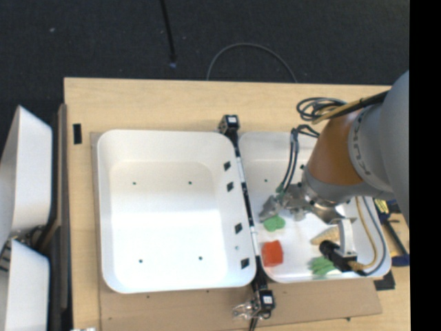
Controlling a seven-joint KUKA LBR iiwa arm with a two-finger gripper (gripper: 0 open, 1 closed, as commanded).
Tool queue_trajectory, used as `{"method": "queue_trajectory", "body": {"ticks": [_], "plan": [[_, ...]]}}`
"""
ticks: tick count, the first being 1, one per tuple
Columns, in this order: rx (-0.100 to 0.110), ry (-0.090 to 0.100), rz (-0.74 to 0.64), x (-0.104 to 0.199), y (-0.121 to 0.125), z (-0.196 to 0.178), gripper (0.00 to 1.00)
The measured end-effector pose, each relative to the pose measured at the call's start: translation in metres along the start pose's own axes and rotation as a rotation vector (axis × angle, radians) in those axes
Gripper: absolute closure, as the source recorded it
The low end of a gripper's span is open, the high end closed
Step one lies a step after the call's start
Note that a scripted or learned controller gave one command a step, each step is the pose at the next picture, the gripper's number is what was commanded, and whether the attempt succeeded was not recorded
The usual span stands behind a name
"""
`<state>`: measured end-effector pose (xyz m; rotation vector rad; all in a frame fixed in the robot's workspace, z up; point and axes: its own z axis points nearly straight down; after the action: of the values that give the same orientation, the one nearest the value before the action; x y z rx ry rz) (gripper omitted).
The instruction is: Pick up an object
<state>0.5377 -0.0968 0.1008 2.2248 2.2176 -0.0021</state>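
Here, a small green object [274, 222] looks lumpy.

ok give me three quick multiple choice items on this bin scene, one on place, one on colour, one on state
1. Which bin holds the small objects?
A. the left bin
B. the right bin
C. both bins

2. What colour is the block nearest the divider between the bins?
A. blue
B. yellow
C. orange-red

3. Where is the tool?
A. low in the right bin beside the green piece
B. over the left bin
C. off the bench

Answers:
1 B: the objects lie in the shallow white right bin, under the arm.
2 C: the small orange-red block sits by the divider.
3 A: the tool is just above the small green piece; another green object lies at the front rim.
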Motion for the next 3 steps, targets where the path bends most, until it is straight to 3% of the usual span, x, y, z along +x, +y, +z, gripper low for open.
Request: {"method": "queue_trajectory", "body": {"ticks": [1,2,3], "plan": [[-0.001,0.000,-0.002,-0.003,-0.012,0.000,0.00],[-0.003,0.001,-0.005,-0.006,0.001,0.000,0.00],[-0.001,0.000,-0.002,-0.005,-0.009,0.000,0.00]]}}
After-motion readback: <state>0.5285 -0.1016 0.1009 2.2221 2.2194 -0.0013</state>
